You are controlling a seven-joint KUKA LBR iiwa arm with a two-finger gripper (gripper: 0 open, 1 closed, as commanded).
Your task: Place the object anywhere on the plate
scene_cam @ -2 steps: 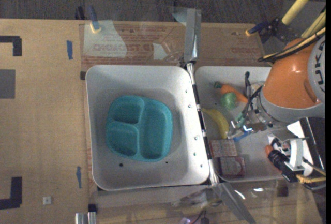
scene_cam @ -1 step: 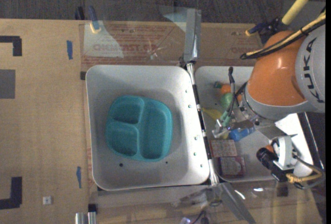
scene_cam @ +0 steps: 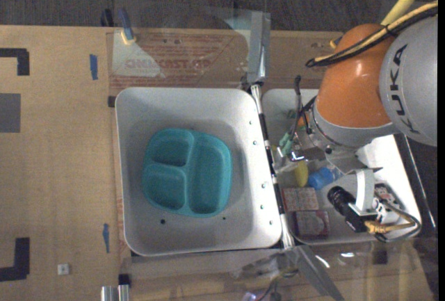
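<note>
A teal plate (scene_cam: 186, 172) with three compartments lies in the left white bin (scene_cam: 132, 119), and nothing rests on it. My gripper (scene_cam: 296, 153) is down in the right bin (scene_cam: 278, 103), near its left wall, mostly hidden under the orange wrist. Just below the gripper sit a small yellow object (scene_cam: 301, 172) and a blue object (scene_cam: 322, 177). A green piece (scene_cam: 285, 144) shows at the gripper's left side. I cannot tell whether anything is held.
Two patterned square packets (scene_cam: 301, 199) (scene_cam: 312, 224) lie at the front of the right bin. The divider between the bins (scene_cam: 268, 167) runs just left of the gripper. A clear plastic sheet (scene_cam: 188, 49) lies behind the left bin.
</note>
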